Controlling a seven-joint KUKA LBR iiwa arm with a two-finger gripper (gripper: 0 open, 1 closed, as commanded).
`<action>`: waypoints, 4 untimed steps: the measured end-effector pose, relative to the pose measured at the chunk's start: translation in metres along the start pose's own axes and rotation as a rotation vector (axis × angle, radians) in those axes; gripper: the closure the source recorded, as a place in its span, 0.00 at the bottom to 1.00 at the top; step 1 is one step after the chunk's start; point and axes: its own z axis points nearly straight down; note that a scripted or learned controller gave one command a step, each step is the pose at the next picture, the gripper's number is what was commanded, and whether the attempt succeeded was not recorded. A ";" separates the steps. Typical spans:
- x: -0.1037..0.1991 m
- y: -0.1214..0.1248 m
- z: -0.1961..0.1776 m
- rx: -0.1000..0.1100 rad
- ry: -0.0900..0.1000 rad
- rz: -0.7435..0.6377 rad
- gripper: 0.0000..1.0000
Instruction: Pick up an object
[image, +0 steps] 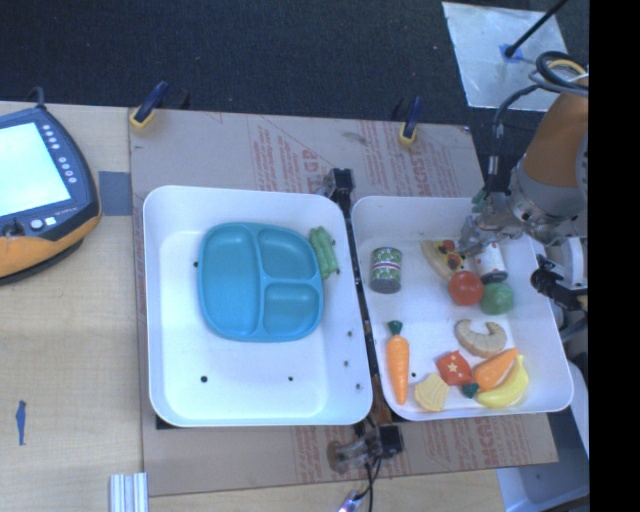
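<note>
The right bin (400, 215) holds several toy foods: a green can (386, 269), a pizza slice (439, 256), a red tomato (465, 288), a green ball (497, 297), a bread piece (480, 337), a carrot (398, 365), a red piece (455, 368), an orange wedge (496, 367) and a banana (506, 391). My gripper (482, 236) hangs low over the bin's far right part, just above a small white and red bottle (492, 264) and beside the pizza slice. I see nothing held in it.
The left bin (170, 330) carries a blue divided plate (262, 281) and a green pea pod (324, 250) at the plate's right edge. A tablet in an orange case (40, 195) lies at the far left of the bench. Clamps hold the cardboard underlay.
</note>
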 end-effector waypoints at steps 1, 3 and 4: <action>0.002 0.001 -0.001 0.000 0.004 -0.003 0.00; 0.001 0.001 -0.011 0.002 0.002 -0.005 0.00; -0.018 0.003 0.029 0.005 -0.003 0.009 0.00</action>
